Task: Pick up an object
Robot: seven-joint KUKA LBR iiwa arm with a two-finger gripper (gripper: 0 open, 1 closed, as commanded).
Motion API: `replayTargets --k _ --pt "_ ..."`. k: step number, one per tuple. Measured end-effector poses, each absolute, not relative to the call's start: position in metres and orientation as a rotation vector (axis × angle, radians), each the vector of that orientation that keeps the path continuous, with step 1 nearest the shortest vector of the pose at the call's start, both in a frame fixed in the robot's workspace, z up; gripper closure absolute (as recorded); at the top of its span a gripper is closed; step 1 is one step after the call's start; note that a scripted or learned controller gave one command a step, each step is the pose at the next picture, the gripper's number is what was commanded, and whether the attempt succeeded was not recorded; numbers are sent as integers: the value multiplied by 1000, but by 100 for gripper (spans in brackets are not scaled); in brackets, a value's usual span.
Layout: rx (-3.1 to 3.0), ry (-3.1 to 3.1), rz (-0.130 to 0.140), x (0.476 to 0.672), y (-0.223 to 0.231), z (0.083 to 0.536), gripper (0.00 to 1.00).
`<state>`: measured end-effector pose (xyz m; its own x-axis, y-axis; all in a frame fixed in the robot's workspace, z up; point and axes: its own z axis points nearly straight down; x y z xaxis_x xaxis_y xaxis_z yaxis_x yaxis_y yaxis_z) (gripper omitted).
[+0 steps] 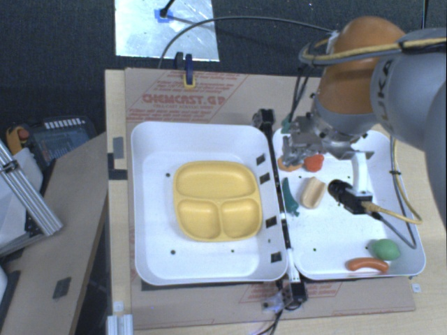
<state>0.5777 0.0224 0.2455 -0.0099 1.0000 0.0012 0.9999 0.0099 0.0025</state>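
Two white bins are seen side by side on the table; the left bin (150, 187) carries a yellow divided tray (216, 201), the right bin (408, 253) the loose objects. The gripper (300, 151) is lowered at that bin's far left corner, just above an orange piece (288, 163) and a red piece (314, 162). Whether anything is gripped cannot be told. A clean grasp would likely be helped if one piece were centred and the bin wall avoided.
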Motion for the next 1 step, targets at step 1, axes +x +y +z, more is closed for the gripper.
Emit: replayTargets --k 1 --pt "2210 2233 5 587 79 247 100"
